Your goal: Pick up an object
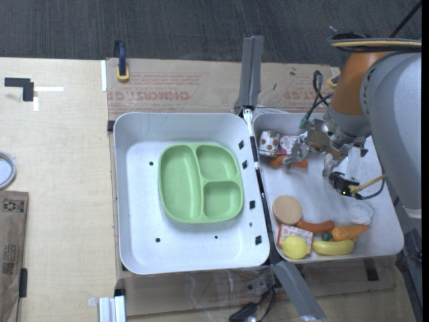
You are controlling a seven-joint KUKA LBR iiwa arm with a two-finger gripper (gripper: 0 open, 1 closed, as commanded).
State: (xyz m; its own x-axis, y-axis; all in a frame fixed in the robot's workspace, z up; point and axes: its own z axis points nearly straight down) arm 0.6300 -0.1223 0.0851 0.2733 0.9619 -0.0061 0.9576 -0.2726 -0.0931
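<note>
Step in hand: approach and reach, nothing lifted yet. The grey two-finger hand [303, 151] sits low in the right shallow white plastic bin [389, 243], at its far end. Landmark is that bin. Candidate object: small red-and-white printed packet [269, 142] in the far left corner, just beside the hand. Whether the hand is parted or closed I cannot tell. Next move probably calls for centring over the packet, then closing.

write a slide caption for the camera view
Pincer low in the right bin near toy food; green divided plate in left bin.
</note>
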